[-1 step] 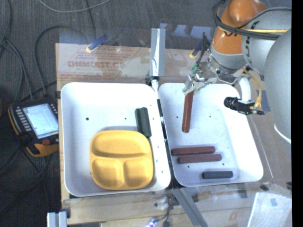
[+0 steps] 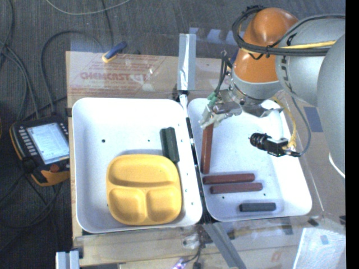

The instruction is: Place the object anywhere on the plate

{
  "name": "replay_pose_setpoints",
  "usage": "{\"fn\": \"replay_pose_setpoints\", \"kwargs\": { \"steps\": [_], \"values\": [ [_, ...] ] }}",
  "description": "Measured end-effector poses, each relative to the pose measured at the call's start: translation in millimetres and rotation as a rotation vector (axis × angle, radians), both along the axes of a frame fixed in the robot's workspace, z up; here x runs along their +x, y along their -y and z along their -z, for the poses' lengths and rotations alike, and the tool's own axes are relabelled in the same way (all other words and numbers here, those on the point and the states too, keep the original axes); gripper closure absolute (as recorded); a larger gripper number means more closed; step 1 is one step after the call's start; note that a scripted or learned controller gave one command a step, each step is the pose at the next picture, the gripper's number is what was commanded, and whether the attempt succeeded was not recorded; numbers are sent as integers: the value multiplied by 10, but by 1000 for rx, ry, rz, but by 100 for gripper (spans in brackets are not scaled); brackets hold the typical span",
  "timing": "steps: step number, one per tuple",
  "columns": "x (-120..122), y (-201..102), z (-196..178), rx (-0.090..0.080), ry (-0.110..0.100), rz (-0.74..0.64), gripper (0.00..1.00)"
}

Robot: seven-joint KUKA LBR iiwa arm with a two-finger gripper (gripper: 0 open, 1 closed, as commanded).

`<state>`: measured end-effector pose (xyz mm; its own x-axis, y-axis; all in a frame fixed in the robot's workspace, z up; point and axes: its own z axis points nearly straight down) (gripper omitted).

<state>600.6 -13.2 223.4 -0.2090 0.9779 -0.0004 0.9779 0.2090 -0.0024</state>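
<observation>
Fingers [image 2: 212, 118] pinching top of brown stick [image 2: 206, 150] lying along right bin's [image 2: 291, 200] left wall, smooth yellow sectioned plate [image 2: 145, 188] sitting in left bin [image 2: 90, 122].

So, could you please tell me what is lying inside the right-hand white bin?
Inside the right-hand white bin lie three reddish-brown sticks and a dark grey bar; the gripper covers the upright stick's top end.

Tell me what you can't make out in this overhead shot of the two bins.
- Gripper: finger state, blocked by the wrist above it.
- Upright brown stick: top end hidden beneath the gripper, so grasp is unclear.
- Yellow plate and dark block: whether they touch.
- Pendant screen: text too small.
</observation>
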Motion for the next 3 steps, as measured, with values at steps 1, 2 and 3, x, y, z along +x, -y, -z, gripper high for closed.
{"fn": "replay_pose_setpoints", "kwargs": {
  "steps": [1, 2, 3],
  "values": [
    [-295, -570, 77, -1, 1, -166, 100],
    [-1059, -1026, 409, 2, -2, -384, 100],
    [-1166, -760, -357, -3, 1, 106, 100]
  ]
}}
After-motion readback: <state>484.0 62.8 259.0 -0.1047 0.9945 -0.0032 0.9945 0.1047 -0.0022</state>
